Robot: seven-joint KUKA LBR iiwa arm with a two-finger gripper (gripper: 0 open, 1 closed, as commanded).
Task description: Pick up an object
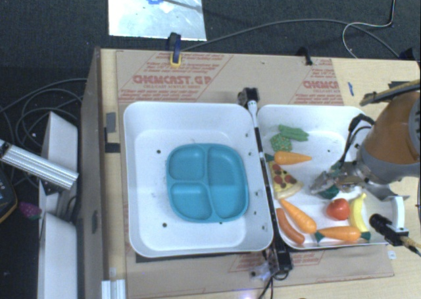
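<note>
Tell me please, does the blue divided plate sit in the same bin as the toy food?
No, the blue plate lies in the left bin, while the carrots and tomato lie in the right bin.

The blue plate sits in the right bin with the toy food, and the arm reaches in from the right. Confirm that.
Not quite. The camera view shows the blue plate alone in the left bin, not the right one. The toy food, such as the tomato and carrots, lies in the right bin, and the arm does reach in from the right.
</note>
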